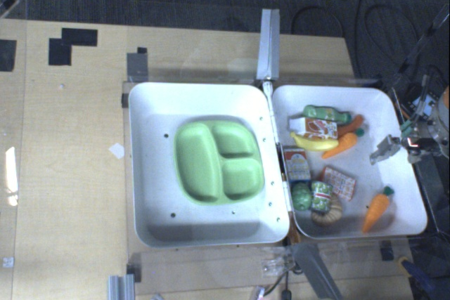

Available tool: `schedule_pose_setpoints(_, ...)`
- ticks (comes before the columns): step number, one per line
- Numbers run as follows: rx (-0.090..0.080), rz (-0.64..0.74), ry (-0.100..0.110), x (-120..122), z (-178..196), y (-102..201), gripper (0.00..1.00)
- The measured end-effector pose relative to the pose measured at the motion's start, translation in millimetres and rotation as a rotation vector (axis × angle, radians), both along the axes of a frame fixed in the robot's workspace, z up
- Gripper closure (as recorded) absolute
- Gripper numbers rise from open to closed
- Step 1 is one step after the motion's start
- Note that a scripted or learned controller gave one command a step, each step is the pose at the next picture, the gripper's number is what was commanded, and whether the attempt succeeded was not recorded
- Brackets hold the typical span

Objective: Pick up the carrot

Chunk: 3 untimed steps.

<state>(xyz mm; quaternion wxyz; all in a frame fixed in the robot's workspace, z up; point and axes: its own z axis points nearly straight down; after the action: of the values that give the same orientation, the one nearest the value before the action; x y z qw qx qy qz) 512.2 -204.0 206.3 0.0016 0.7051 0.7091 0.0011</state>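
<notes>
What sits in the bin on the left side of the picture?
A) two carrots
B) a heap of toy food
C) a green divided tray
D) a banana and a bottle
C: the green divided tray lies alone in the left bin; the toy food is all in the right bin.

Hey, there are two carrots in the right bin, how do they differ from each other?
The lone carrot lies by itself on bare bin floor near the front right corner, while the upper carrot is packed against the banana in the clutter. The lone carrot runs steeply, tip toward the front; the upper carrot lies flatter, tip toward the left. Both are orange with green tops and look alike in size.
</notes>
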Motion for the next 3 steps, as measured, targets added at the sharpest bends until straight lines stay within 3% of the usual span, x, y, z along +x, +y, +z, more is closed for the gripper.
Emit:
schedule_pose_setpoints(1,0.000,-0.185,-0.003,87.9,-107.8,32.8,0.00)
schedule_pose_setpoints(2,-0.001,-0.287,-0.006,78.8,-117.1,48.1,0.00)
schedule_pose_setpoints(3,0.002,-0.279,-0.013,81.6,-105.1,50.8,1.00)
